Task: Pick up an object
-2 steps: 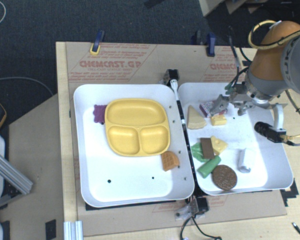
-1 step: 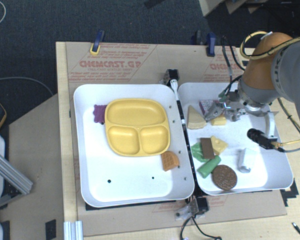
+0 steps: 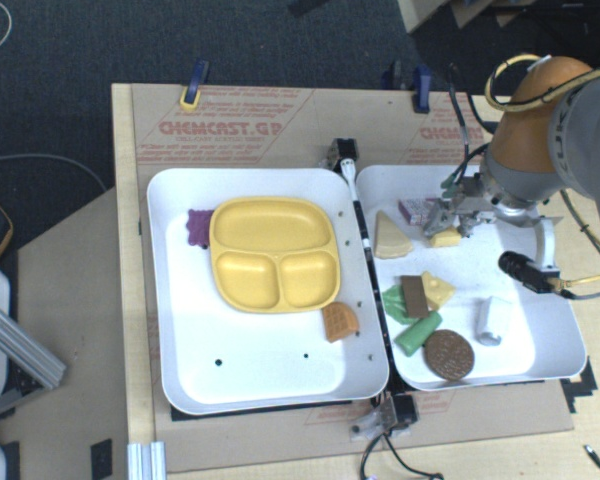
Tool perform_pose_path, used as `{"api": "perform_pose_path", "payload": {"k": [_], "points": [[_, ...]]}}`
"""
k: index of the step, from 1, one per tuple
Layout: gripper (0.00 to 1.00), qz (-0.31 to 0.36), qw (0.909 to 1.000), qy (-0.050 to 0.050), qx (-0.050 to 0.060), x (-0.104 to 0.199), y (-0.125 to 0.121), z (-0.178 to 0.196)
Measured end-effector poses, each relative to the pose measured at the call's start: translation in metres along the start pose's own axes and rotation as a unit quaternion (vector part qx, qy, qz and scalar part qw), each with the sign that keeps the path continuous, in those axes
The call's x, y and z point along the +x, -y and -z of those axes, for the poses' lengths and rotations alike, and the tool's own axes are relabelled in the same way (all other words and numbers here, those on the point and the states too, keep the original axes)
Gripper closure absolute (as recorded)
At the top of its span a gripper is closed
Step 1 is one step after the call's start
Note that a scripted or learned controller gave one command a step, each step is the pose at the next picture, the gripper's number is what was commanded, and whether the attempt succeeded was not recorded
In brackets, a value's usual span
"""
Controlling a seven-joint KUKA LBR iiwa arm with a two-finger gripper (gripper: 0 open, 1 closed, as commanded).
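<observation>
The yellow divided plate (image 3: pixel 275 253) looks like smooth glossy plastic, the white bins (image 3: pixel 260 363) smooth plastic too, the bench top (image 3: pixel 230 123) matt brown printed paper, and the floor (image 3: pixel 80 48) at upper left rough dark carpet.

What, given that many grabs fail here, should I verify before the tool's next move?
1. Is the tool above the right bin: ok.
2. Is the tool open or shut: cannot tell.
3. Is an object close by: ok, the small yellow piece lies beside the tool.
4. Is the small yellow piece apart from the pale wedge: ok.
5. Is the purple piece touching the tool: cannot tell.
</observation>
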State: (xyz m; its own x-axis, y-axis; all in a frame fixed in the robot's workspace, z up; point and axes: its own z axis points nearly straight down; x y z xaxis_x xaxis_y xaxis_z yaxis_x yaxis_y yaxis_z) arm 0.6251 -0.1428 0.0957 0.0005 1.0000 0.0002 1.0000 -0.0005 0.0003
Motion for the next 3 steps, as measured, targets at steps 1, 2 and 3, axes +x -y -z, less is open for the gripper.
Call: {"api": "perform_pose_path", "payload": {"k": [1,2,3], "points": [[1.0,0.0,1.0,0.001,-0.003,0.004,0.003,0.045],[1.0,0.001,1.0,0.001,-0.003,0.001,-0.001,0.109],[1.0,0.001,1.0,0.001,-0.002,0.001,-0.002,0.131]]}}
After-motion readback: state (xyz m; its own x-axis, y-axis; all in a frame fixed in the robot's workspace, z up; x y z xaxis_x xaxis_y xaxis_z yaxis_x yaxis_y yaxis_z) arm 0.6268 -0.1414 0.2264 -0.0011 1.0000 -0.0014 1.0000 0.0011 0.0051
